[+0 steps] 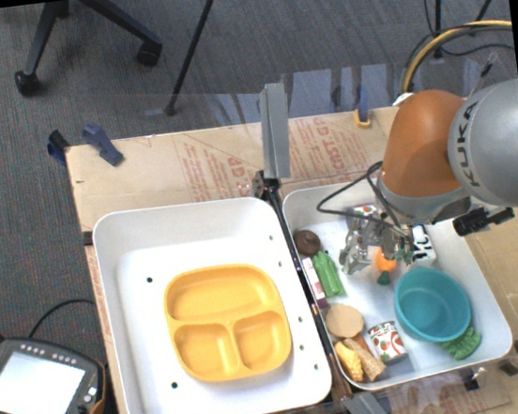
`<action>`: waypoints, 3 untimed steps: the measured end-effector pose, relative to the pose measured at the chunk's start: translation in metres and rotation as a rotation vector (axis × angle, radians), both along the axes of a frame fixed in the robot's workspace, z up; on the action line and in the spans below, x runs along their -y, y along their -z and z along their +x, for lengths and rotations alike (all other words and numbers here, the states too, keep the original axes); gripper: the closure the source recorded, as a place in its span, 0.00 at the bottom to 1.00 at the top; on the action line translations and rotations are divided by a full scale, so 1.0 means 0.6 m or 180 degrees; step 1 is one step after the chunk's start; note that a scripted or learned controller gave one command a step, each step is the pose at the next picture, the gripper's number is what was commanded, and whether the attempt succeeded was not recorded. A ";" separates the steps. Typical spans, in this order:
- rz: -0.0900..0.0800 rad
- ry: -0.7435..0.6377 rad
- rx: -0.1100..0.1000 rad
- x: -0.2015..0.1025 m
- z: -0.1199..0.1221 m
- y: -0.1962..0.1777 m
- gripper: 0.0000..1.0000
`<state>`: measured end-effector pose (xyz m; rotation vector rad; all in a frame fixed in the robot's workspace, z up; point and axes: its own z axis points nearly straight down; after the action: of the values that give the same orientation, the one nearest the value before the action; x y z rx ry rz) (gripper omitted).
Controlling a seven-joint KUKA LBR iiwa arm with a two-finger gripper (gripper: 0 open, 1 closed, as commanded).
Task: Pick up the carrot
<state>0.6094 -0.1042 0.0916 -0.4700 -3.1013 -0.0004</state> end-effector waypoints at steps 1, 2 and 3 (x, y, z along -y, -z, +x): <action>-0.0007 -0.0305 0.0041 0.009 -0.079 -0.241 1.00; 0.0016 -0.1250 -0.0011 -0.040 -0.208 -0.134 1.00; -0.0005 -0.1911 0.0034 0.089 -0.168 -0.369 1.00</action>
<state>0.5084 -0.1573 0.3131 0.4699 -3.1122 0.0020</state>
